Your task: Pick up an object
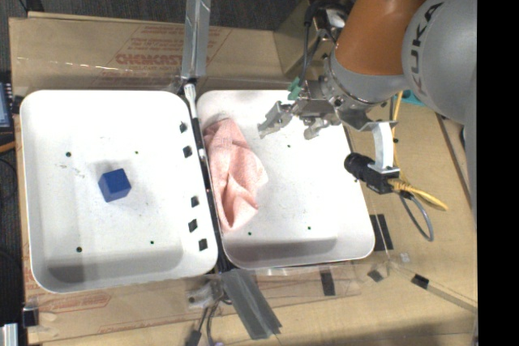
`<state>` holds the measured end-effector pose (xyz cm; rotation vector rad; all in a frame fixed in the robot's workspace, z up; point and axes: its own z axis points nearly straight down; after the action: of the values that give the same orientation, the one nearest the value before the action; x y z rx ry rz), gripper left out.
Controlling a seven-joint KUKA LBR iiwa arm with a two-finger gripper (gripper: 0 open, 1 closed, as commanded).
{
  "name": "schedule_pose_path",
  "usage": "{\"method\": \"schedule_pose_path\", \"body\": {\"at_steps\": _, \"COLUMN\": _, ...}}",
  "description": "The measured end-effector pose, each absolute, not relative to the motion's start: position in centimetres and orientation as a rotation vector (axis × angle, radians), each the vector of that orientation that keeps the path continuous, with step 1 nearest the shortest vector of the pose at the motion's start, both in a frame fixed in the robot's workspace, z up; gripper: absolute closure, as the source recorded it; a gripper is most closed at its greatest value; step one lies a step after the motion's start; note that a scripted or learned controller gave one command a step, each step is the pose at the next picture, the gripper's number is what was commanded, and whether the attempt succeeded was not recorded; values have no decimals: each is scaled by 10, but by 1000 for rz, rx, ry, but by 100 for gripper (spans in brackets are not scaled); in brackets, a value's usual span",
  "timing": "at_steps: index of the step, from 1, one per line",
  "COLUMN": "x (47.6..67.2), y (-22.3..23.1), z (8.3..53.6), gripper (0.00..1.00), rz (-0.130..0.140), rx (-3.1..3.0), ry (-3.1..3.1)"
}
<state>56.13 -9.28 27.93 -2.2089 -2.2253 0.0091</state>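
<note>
A pink cloth (233,172) lies crumpled along the left side of the right bin (324,231). A blue cube (115,184) sits in the left bin (49,255), left of centre. My gripper (290,124) hangs over the upper middle of the right bin, just right of the cloth's top end. Its two fingers stand apart, with nothing between them.
A grey divider bar (196,36) runs between the two bins from the back. Cardboard (97,44) lies behind the bins. The arm's orange band and grey body fill the upper right, over the right bin's far corner.
</note>
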Motion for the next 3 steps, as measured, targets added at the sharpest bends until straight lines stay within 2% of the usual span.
{"method": "schedule_pose_path", "body": {"at_steps": 1, "x": 561, "y": -93, "z": 279, "gripper": 0, "rz": 9, "rx": -2209, "ry": -2225}}
{"method": "schedule_pose_path", "body": {"at_steps": 2, "x": 582, "y": -103, "z": 158, "gripper": 0, "rz": 10, "rx": -2171, "ry": -2260}}
{"method": "schedule_pose_path", "body": {"at_steps": 3, "x": 596, "y": -97, "z": 90, "gripper": 0, "rz": 5, "rx": -2085, "ry": -2343}}
